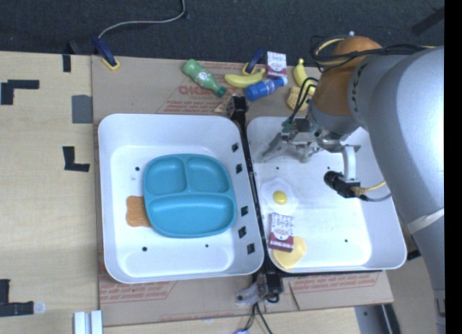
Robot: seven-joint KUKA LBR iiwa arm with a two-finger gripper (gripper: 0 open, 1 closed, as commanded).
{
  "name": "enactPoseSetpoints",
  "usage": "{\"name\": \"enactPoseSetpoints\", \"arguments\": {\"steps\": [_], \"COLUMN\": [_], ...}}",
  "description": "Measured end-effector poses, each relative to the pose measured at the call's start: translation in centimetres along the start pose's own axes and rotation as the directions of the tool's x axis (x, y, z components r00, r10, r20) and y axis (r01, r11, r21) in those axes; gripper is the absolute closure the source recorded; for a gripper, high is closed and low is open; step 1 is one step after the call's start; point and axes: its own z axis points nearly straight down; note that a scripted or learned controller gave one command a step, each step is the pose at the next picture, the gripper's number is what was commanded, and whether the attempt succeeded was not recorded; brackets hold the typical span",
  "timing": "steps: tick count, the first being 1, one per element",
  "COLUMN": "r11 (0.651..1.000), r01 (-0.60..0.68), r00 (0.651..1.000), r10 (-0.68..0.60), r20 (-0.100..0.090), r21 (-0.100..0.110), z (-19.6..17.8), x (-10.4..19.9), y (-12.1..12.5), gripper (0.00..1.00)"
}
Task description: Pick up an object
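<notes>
Centrally in the right bin [375, 242], a fried-egg toy [279, 196] lies flat on the floor, close to the divider side; it is the object nearest the gripper [292, 145] and, by judgement, the likeliest target. It sits toward the near edge and slightly left of the gripper, apart from it (no contact is visible). Nearer still lie a small carton [281, 230], long axis running near-to-far, and a yellow piece [290, 253] touching its near end. The gripper hangs over the far part of the same bin, fingers spread apart with nothing between them. A pick would call for travel toward the near edge, then descent. The left bin [115, 145] bears a blue divided plate [189, 195].
</notes>
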Motion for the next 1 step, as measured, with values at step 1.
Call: {"name": "enactPoseSetpoints", "arguments": {"steps": [1], "r11": [1.000], "r01": [-0.001], "r00": [1.000], "r10": [0.001], "r20": [0.001], "r21": [-0.001], "z": [-0.03], "x": [0.22], "y": [-1.15], "gripper": [0.00]}}
